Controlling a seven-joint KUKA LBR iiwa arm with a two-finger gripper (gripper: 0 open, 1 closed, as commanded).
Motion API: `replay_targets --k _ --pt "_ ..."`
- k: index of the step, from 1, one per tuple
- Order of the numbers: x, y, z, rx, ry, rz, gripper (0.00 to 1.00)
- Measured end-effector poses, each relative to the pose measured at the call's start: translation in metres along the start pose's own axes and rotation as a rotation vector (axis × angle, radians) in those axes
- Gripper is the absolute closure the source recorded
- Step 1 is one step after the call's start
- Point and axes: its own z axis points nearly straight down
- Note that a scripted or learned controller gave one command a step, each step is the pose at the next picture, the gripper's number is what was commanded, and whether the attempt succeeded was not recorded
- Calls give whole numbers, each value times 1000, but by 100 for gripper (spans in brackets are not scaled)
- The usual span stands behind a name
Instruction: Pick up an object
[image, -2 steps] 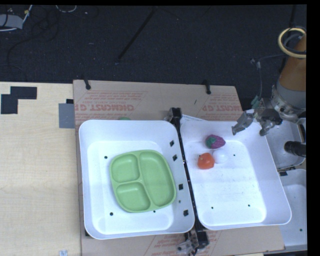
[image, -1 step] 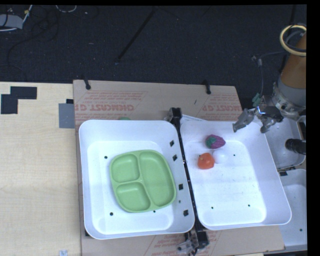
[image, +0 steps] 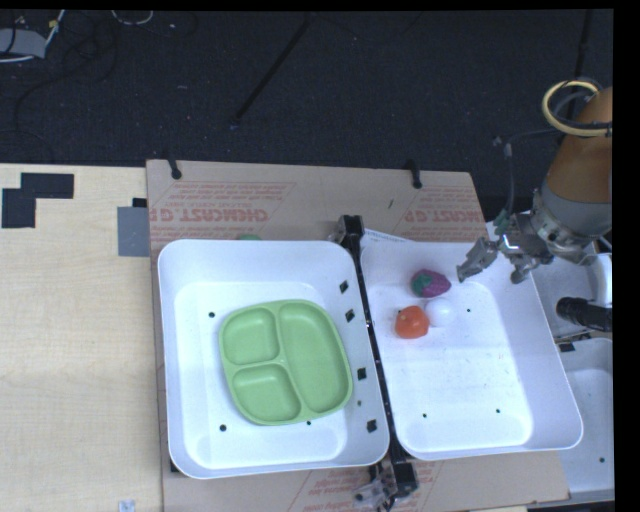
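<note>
Bins are set side by side on a cardboard sheet (image: 300, 200) printed with red lettering, which lies on a pale wooden bench (image: 70, 330). Behind the bench a dark floor is seen, crossed by cables (image: 270, 70). Black and grey patches (image: 40, 195) are marked on the bench top at the left.

The left bin (image: 190, 300) is occupied by a green three-part plate (image: 285, 360). In the right bin (image: 500, 380), toward its far left corner, three small things are grouped: a purple and green one (image: 431, 283) at the back, a red one (image: 410, 322) in front, and a white ball (image: 441, 313) just beside the red one.

The gripper (image: 497, 262) is held over the far right edge of the right bin, near the purple thing but apart from it. Its fingers are spread open and nothing is held between them.
</note>
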Motion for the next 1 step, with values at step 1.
replay_targets --k 1 --pt "2 -1 64 0 1 0 0"
